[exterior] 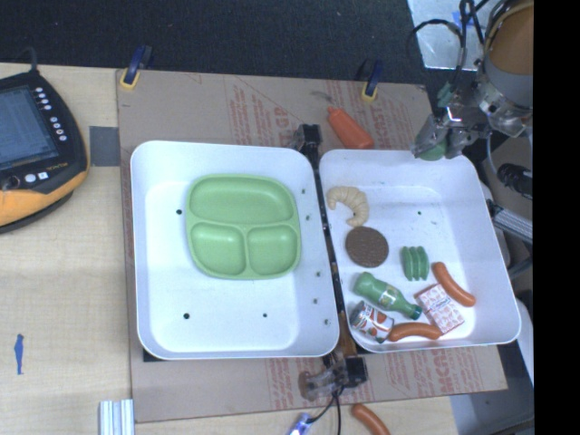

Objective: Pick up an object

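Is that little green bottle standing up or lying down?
Lying down. The small green plastic bottle rests on its side on the floor of the right white bin, neck pointing toward the bin's lower right, beside a small can.

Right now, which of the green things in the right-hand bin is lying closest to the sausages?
The green bottle: its cap end nearly touches the sausage at the bin's bottom edge. The small green pepper lies higher up.

Wooden bench (63, 288), cardboard sheet (227, 107) holding two white bins (154, 243), orange carrot (349, 128), teach pendant (36, 143) at left.
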